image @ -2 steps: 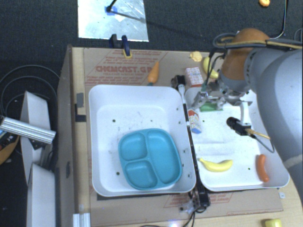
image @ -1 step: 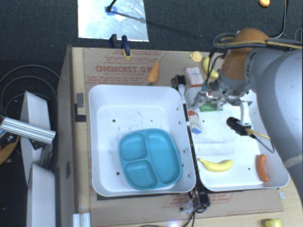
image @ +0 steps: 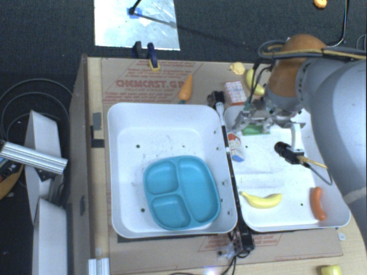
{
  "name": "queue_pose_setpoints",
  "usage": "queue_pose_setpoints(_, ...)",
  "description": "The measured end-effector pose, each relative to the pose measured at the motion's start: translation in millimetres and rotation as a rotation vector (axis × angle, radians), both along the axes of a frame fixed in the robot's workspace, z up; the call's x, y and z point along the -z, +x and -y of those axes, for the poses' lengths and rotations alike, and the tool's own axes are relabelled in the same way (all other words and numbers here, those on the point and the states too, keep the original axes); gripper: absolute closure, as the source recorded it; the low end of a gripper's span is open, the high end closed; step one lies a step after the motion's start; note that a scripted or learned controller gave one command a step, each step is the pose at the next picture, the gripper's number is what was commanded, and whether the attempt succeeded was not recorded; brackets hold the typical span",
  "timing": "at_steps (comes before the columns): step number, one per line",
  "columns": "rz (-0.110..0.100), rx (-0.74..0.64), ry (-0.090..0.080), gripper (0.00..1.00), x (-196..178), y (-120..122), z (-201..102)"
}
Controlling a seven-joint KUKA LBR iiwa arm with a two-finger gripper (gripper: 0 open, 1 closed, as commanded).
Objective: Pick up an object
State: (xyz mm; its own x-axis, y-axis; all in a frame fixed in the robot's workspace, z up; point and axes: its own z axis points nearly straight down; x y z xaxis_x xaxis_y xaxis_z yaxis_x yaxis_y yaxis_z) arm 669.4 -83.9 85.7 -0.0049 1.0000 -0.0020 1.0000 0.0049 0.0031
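Note:
My gripper (image: 254, 121) hangs low over the far left part of the right bin (image: 287, 179), the grey arm reaching in from the right. A flat green thing (image: 253, 130) lies right under it, partly hidden by the gripper, and I see nothing held. A yellow banana (image: 262, 199) lies near the bin's front. An orange-red sausage (image: 317, 203) rests by the right rim. A small white tube with red and blue marks (image: 234, 146) lies along the left wall.
The left bin (image: 132, 125) holds a blue divided plate (image: 181, 191). Behind the bins on the cardboard lie an orange carrot (image: 185, 88), a small pink-white box (image: 234, 91) and a yellow piece (image: 237, 69).

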Motion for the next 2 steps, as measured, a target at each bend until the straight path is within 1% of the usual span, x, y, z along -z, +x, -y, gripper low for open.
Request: queue_pose_setpoints(2, 0.000, 0.000, 0.000, 0.00, 0.0, 0.0, 0.0)
